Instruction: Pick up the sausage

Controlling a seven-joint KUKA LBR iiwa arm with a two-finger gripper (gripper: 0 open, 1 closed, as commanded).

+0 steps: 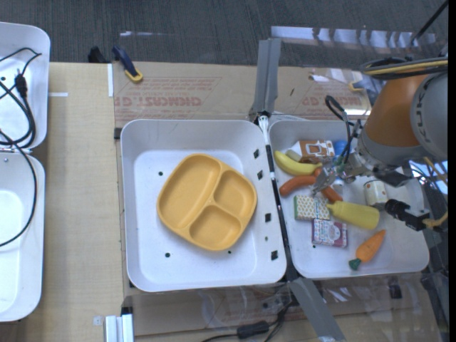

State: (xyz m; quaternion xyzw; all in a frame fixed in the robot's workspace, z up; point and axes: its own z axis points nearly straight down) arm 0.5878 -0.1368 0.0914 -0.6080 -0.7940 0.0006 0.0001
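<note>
The sausage (298,184) lies in the right bin (399,266), just left of the claw (329,179) and below the banana (296,164). Whether the claw is apart or together I cannot tell. Best centre over the sausage's middle, clear of the banana. The arm (399,112) slants in from the right.

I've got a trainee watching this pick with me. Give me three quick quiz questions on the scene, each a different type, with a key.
1. True or false: the sausage lies in the same bin as the yellow divided plate.
2. Which item lies directly above the sausage in the camera view? A) carrot B) banana C) mustard bottle
3. Fill in: the tool hovers over the ____ bin.

Key:
1. False. The sausage is in the right bin; the plate is in the left bin.
2. B, the banana.
3. Right.
</note>
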